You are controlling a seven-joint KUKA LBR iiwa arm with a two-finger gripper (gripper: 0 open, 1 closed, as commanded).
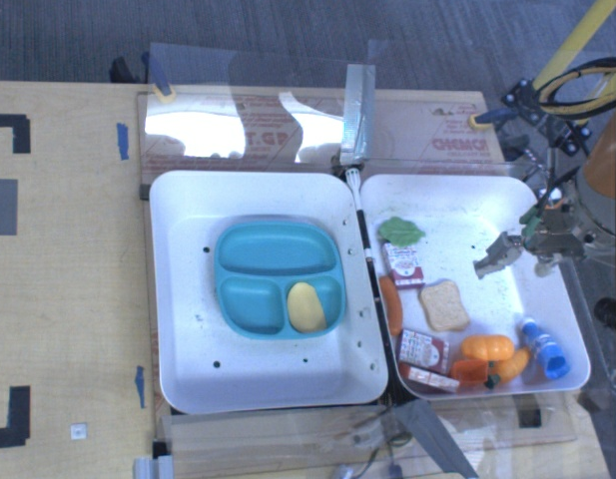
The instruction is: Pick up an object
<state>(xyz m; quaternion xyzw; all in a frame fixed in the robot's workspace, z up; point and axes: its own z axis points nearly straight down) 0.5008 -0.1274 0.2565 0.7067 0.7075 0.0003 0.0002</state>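
- The gripper (495, 257) is seen above the right bin (457, 190), its jaws spread and gripping nothing.
- A bread slice (444, 305) lies below-left of the gripper, apart from it.
- An orange toy (486, 355) is found just below the bread slice.

Left bin (178, 267) holds a tray (258, 257); a potato (306, 307) sits at the tray's 4 o'clock compartment.

Two white bins (178, 267); one blue divided tray (278, 252); one yellow potato (306, 307); one green leaf (400, 232); one bread slice (444, 305); two red-and-white packets (403, 263); one blue bottle (543, 349).
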